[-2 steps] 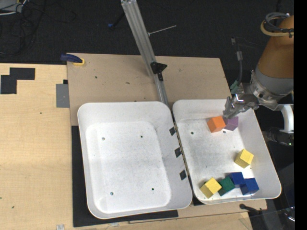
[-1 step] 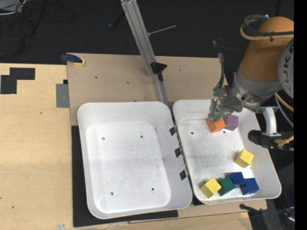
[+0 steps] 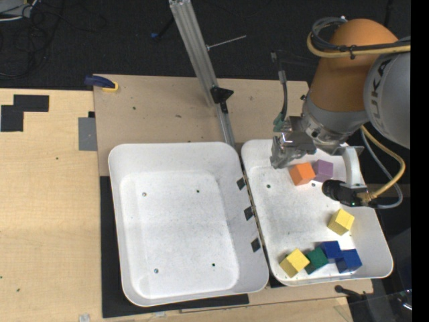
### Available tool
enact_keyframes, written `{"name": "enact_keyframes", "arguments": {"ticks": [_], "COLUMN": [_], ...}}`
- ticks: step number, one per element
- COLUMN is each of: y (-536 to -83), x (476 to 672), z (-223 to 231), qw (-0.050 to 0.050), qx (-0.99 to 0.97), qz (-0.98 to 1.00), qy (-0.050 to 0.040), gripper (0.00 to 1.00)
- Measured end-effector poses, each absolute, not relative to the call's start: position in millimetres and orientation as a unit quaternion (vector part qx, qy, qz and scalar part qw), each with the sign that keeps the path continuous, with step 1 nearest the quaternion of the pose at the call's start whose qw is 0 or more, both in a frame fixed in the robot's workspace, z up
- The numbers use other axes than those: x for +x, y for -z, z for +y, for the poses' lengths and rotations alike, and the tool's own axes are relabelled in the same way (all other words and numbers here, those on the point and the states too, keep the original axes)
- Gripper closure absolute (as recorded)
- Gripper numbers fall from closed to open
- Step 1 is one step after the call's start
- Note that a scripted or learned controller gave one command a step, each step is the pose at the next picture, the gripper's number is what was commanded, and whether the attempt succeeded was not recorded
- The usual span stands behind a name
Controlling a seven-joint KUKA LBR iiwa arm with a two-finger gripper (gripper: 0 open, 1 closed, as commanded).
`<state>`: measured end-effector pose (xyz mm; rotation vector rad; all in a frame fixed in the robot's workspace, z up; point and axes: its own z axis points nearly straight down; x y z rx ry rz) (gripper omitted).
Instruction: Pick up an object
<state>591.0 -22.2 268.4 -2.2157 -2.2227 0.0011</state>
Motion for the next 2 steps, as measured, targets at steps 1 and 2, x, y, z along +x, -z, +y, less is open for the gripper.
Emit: {"name": "enact_keyframes", "arguments": {"ticks": [1, 2], "y": [-264, -254], "x": [589.9, 609.5], "z": [33, 85], "qw": [0.002, 0.001], "qx": [-0.706, -0.706], "qz": [-0.709, -0.709], "qy": [-0.0009, -0.0005], "gripper": [1.00, 1.00]}}
